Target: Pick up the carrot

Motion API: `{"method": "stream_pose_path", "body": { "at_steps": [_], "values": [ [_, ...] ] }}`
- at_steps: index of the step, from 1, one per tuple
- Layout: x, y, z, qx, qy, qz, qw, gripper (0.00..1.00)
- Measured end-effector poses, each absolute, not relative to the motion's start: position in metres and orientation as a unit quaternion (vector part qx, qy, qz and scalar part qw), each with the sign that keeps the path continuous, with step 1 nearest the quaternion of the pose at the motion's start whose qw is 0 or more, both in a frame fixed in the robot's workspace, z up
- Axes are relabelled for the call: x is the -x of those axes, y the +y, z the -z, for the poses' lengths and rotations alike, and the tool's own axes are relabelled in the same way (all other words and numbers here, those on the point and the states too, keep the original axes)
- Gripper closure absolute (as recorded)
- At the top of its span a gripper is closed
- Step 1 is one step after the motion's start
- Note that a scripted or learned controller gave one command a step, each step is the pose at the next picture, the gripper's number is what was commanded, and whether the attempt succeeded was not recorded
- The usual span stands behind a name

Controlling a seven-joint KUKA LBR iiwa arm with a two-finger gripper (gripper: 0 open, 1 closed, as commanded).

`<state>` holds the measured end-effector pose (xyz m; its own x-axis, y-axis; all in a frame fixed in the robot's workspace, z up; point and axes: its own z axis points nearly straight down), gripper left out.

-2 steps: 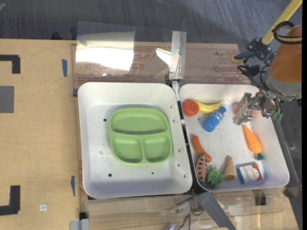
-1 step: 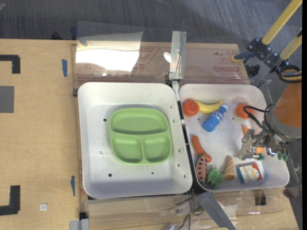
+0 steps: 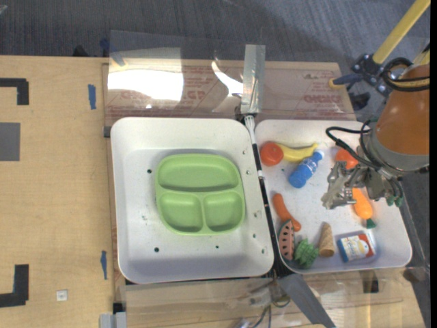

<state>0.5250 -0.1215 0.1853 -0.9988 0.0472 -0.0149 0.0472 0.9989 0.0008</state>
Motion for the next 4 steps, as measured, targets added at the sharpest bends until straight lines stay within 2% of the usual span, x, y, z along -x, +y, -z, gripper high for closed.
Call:
{"method": "stream_pose_path", "body": {
  "at_steps": [1,2,3,4],
  "values": [
    [-0.525,-0.123,-0.193,-0.025,1.0,0.0002,0.009,1.0],
    [-0.554,-0.07,-0.218,-0.119,0.993,-0.0007,0.005,1.0],
    [-0.524,-0.112,-0.142,0.017,1.0,-0.0004,-0.001,1.0],
    [-0.535,-0.162,-0.254,0.043,0.999,0.0024,0.007,1.0]
  ]
}}
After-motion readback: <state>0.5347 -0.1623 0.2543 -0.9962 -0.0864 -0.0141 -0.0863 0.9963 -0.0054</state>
